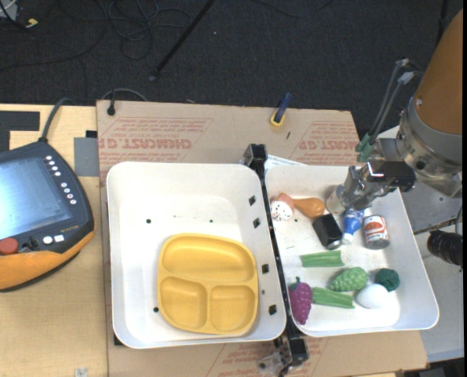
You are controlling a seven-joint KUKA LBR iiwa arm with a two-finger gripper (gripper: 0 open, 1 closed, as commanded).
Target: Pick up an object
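Note:
My gripper (349, 201) hangs low over the back of the right bin (421, 289), just above a small blue tube (351, 225). A black block (326, 230) lies to the tube's left and a red and white can (375, 231) to its right. Further left rest an orange piece (311, 206) and a white and red piece (281, 210). Nearer the front lie a green bean pod (321, 258), a lumpy green fruit (348, 279), a dark green piece (387, 278), a white egg (373, 296), a green stalk (331, 297) and purple grapes (300, 301).
The left bin (139, 210) holds a yellow divided plate (209, 283). A teach pendant (29, 206) lies on the bench at the far left. A black clip (255, 155) sits where the two bins meet at the back.

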